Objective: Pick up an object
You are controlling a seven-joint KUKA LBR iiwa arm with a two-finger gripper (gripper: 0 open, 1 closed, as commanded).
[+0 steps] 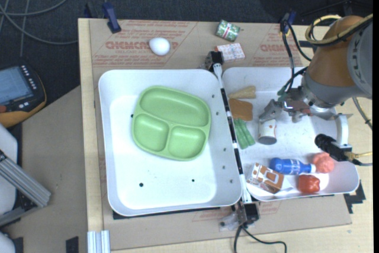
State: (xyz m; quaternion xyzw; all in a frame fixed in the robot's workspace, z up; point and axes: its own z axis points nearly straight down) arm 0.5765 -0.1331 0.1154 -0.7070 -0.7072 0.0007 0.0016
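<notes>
The fingers (273, 112) hang spread over the small cup (267, 131) (lying tilted in the right bin (349, 183)) and could knock it away when closing

The two bins (118, 127) were white, and the left one carried a pale green divided tray (172, 122). In the right bin lay a tan wedge (241, 105), a green packet (243, 132), a white and grey cup (267, 131), a blue bottle with a white band (291, 166), an orange and white patterned packet (265, 178), and red and salmon-pink pieces (314, 175). The bench (189, 38) was light brown with reddish lettering; on it sat a white egg-like ball (159, 45) and a green and white can (228, 30). The arm (340, 62) was grey with an orange band
</notes>
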